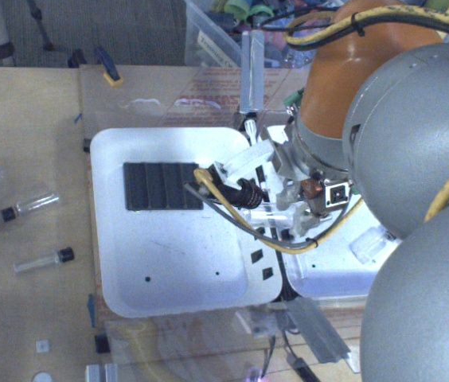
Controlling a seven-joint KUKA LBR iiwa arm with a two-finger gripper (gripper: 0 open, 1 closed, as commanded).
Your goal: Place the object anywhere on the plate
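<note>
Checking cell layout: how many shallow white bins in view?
2. One shallow white plastic bin sits left of centre, fully seen; the second white bin adjoins its right side, mostly hidden under the grey arm.

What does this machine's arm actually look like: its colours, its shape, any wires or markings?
The arm is bulky and rounded, with smooth grey shells and a glossy orange band above the wrist. Yellow and black cables run along it. Near the wrist sits a small square black-and-white tag. The pincer is a cluster of pale and metal parts.
</note>
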